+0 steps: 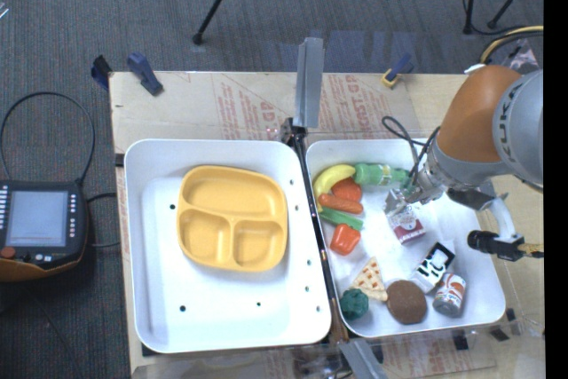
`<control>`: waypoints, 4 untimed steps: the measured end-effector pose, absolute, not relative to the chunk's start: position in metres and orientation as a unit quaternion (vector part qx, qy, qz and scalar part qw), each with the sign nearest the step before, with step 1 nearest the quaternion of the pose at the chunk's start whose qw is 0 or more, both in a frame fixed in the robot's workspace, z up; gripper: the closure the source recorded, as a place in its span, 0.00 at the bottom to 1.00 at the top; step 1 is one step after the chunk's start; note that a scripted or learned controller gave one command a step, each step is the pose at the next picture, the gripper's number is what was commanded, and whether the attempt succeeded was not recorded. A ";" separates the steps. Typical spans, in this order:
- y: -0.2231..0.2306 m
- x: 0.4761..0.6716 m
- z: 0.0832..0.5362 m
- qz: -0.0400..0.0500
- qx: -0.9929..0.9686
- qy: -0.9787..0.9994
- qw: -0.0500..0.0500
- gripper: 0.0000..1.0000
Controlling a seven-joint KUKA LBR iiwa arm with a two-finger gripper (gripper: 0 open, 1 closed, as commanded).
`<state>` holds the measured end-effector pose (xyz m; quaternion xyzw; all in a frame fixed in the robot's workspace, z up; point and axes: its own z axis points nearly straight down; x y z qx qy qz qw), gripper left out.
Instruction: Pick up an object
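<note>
In the right bin, my gripper hangs low just above a small red and white carton. Whether it touches the carton is unclear. To its left lie a yellow banana, a green bottle, a red tomato, a carrot, a green pod and a red pepper. Nearer the front lie a pizza slice, a green broccoli, a brown patty, a black and white box and a can.
The left bin holds a yellow divided plate. A grey post stands at the back between the bins. Blue clamps sit on the bench's far edge. A tablet lies off the bench at the left.
</note>
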<state>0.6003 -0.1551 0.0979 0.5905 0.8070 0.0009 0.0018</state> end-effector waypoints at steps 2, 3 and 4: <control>-0.122 0.559 0.082 -0.002 0.638 0.770 -0.005 0.00; -0.153 0.576 0.130 -0.001 0.631 0.776 -0.002 0.00; -0.146 0.525 0.092 0.003 0.633 0.775 0.006 0.00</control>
